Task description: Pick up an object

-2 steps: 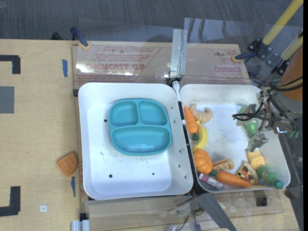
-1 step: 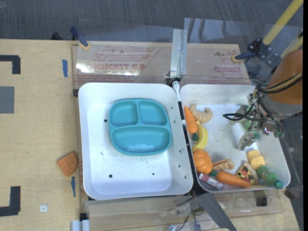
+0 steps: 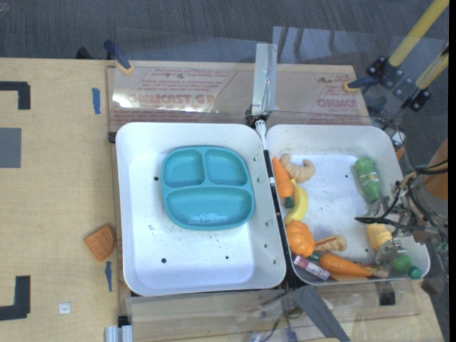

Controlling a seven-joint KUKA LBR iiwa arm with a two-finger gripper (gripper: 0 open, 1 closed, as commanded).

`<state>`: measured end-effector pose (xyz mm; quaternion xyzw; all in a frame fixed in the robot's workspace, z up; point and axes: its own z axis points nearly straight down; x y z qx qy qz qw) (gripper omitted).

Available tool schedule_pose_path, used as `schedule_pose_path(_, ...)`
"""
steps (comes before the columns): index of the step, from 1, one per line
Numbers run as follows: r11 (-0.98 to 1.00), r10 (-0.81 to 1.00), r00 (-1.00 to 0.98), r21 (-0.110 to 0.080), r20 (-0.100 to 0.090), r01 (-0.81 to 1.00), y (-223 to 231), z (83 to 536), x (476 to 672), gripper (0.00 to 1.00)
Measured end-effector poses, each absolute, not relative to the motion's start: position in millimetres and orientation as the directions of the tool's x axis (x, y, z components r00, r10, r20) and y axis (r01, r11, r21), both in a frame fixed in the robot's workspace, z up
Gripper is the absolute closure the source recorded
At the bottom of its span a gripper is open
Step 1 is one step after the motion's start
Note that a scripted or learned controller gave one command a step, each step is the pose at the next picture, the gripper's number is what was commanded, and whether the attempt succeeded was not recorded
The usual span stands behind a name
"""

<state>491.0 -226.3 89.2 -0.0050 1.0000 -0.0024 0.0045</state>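
You are looking down at the worktop [image 3: 50,191], where two white bins are sitting side by side. The left bin [image 3: 142,262] is carrying a teal divided plate [image 3: 207,187]. The right bin [image 3: 335,184] is holding the toy food: a carrot [image 3: 282,178] and a banana [image 3: 300,204] along its 9 o'clock wall, an orange pepper [image 3: 300,238] just below them, a second carrot [image 3: 345,266] at 6 o'clock, and a green bottle [image 3: 368,177] at 2 o'clock. The end effector [image 3: 393,223] is hanging over the bin's 4 o'clock side, beside a yellow piece [image 3: 378,236]; I cannot tell how its opening is standing.
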Motion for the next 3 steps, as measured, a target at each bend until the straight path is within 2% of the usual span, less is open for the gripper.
schedule_pose_path(1,0.997,-0.073,-0.997,-0.002,-0.014,-0.073,-183.4,89.1,565.6,0.0)
schedule_pose_path(2,0.967,-0.253,-0.967,-0.004,-0.011,-0.253,-193.2,87.9,635.6,0.0)
schedule_pose_path(3,0.959,-0.283,-0.959,-0.003,-0.005,-0.283,-224.2,88.0,616.5,0.0)
